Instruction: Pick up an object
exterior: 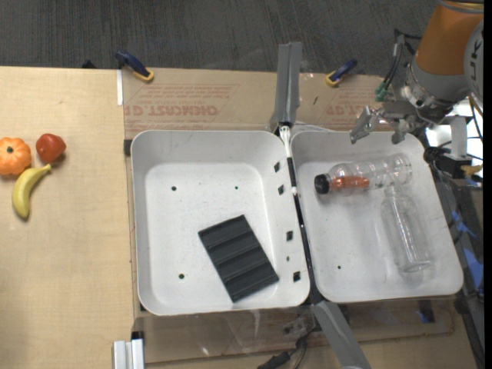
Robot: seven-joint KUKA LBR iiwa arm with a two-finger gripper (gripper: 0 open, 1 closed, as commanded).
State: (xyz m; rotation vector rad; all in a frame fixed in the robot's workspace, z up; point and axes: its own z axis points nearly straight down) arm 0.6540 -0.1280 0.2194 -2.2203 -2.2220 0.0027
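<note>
We see even, fairly bright overhead light, with soft shadows hugging the inner walls of the white bins point(146, 206). Left of the gripper point(382, 123), the bin floors glare almost featureless. Just below it, the clear bottles point(384, 194) blur into the white. Fine detail stays soft and grainy throughout.

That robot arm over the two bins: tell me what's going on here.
The gripper hangs over the far rim of the right bin, holding nothing. In that bin lie a clear bottle with a black cap and a clear plastic tube. A dark ribbed block lies in the left bin. Nothing has been picked up yet.
</note>
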